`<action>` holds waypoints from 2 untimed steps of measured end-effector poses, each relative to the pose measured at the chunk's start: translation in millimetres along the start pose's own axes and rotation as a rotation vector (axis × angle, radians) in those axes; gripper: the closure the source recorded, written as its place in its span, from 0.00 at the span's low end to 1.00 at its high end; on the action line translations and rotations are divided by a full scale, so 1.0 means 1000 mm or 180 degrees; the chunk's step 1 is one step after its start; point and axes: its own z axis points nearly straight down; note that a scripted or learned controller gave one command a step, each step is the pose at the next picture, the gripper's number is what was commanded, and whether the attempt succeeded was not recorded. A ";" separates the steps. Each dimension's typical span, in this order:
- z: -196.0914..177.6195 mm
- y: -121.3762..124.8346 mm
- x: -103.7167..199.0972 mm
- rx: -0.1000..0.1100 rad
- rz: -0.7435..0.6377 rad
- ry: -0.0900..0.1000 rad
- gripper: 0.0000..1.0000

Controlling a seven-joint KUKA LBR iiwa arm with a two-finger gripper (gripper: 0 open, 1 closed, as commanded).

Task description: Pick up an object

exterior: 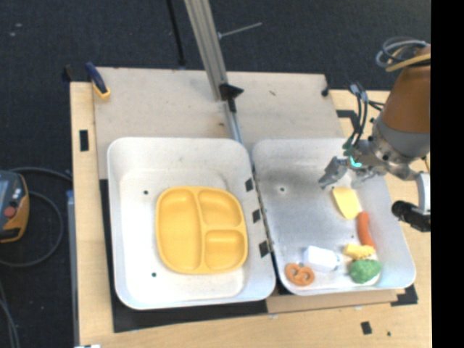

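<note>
The right bin [290, 194] holds a yellow wedge [346, 202], an orange carrot [365, 230], a small yellow piece [359, 251], a green broccoli [365, 270], a white piece [320, 257] and a brown pretzel [299, 274]. My gripper [346, 172] hangs over the upper right part of this bin, just above the yellow wedge. Its fingers [333, 174] are spread apart, with nothing between them.
The left bin [130, 165] carries a yellow divided plate [201, 229]. A metal post [206, 38] rises behind the bins, with a thin rod running down to their gap. A cable loops beside the arm at the right edge.
</note>
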 end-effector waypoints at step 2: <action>0.060 0.005 -0.004 0.0000 0.0003 -0.0003 0.00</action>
